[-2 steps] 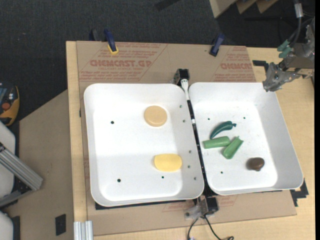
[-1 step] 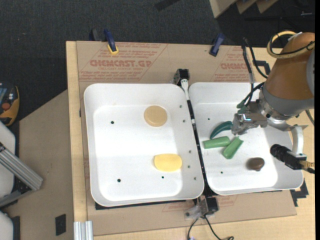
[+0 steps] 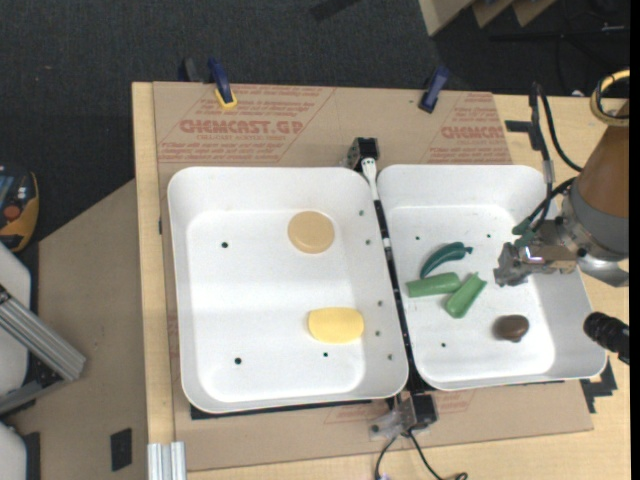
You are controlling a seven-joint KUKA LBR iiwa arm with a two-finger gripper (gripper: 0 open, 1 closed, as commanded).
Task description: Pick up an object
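**A:** Object to pick: which ones are on offer, and where?

**B:** Five, in two shallow white bins on the table. The right bin [image 3: 470,178] holds three green pieces clustered near its middle: a curved dark green pepper-like piece [image 3: 445,257], a flat light green bar [image 3: 432,286] just below it, and a chunky green block [image 3: 465,295] lying tilted, its end touching the bar. A small brown rounded lump [image 3: 512,328] sits apart, nearer the bin's front right corner.

**A:** And the left bin [image 3: 200,298]?

**B:** A tan round disc [image 3: 311,232], smooth and flat like a biscuit, and a pale yellow oval [image 3: 335,325] below it, soft-edged and matte. They lie well apart.

**A:** The gripper?

**B:** The gripper [image 3: 513,265] hangs over the right side of the right bin, just right of the green cluster and above the brown lump. It looks metallic and dark. I cannot tell how far it is spread; the view is too coarse there. Nothing shows between its tips.

**A:** The bins themselves?

**B:** Smooth glossy plastic with rounded corners, side by side on a brown cardboard sheet [image 3: 300,118] printed in red.
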